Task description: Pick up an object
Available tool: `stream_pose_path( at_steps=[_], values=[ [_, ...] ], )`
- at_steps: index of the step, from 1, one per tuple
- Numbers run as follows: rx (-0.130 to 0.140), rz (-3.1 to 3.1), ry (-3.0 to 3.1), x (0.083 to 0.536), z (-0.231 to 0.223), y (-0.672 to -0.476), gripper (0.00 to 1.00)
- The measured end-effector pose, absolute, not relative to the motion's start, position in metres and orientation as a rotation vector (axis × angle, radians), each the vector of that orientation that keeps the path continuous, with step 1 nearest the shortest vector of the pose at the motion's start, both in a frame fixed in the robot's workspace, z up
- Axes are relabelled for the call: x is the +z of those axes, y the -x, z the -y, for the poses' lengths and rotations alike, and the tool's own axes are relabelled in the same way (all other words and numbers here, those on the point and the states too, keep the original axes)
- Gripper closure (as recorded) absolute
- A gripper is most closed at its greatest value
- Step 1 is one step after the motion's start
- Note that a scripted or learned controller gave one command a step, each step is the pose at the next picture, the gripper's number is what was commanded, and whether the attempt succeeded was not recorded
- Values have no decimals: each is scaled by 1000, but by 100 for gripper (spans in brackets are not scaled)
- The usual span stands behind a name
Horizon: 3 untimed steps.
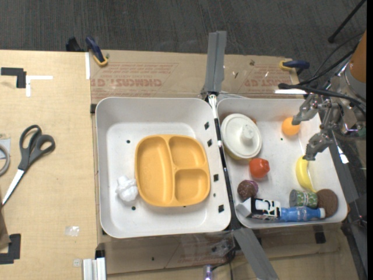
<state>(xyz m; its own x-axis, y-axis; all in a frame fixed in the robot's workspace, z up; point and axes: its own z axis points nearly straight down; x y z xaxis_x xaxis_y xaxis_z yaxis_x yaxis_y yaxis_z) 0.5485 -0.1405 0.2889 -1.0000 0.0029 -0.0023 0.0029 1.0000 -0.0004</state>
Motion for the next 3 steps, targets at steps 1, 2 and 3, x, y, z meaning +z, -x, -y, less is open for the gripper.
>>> stream_pose_path(
  at_steps=[1, 2, 3],
  values=[
    [-1, -3135, 151, 130, 151, -608, 0],
    [-2, -3098, 490, 93, 174, -520, 0],
    [-1, -3079, 583, 94, 133, -645, 0]
  ],
)
